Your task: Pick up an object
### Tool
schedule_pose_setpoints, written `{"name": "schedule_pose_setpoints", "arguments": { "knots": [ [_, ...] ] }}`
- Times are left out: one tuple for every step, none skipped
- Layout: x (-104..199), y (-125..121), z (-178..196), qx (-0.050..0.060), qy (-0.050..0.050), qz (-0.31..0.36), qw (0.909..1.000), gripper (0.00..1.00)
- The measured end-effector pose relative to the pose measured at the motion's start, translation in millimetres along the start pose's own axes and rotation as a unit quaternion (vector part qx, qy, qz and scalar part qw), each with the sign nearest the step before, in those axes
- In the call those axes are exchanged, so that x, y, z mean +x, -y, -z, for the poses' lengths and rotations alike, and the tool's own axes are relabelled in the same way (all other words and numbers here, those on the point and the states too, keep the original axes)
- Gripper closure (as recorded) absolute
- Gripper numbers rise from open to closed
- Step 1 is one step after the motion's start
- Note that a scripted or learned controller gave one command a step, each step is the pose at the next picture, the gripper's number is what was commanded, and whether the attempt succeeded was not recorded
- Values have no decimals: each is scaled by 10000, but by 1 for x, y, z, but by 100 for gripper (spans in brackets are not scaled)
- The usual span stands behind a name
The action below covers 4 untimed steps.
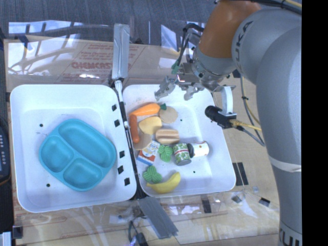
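My gripper [177, 90] hangs over the far end of the right bin [218, 152], its fingers spread and nothing between them. Just below it lies a pile of toy food: an orange carrot [146, 109], a round tan cookie [168, 115], a yellow wedge [149, 124], a bread roll [167, 135], a red sausage [134, 128], a small carton [149, 151], green broccoli [164, 152], a green can [181, 154], a white bottle [200, 149], a second green piece [151, 175] and a yellow banana [165, 183].
The left bin [31, 106] holds a blue divided plate [77, 154]. A metal bar [120, 50] rises from the divider between the bins. Cardboard lies behind both bins. The arm's body fills the right side.
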<state>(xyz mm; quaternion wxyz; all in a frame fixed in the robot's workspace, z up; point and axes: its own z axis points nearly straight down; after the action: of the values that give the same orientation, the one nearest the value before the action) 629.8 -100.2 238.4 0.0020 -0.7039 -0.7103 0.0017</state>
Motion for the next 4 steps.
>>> {"name": "schedule_pose_setpoints", "arguments": {
  "knots": [
    [2, 0, 9, 12, -5, 31, 10000, 100],
    [2, 0, 9, 14, -3, 30, 10000, 0],
    [-15, 7, 115, -49, 17, 802, 9968, 0],
    [7, 46, -23, 5, -2, 2297, 9733, 0]
  ]
}}
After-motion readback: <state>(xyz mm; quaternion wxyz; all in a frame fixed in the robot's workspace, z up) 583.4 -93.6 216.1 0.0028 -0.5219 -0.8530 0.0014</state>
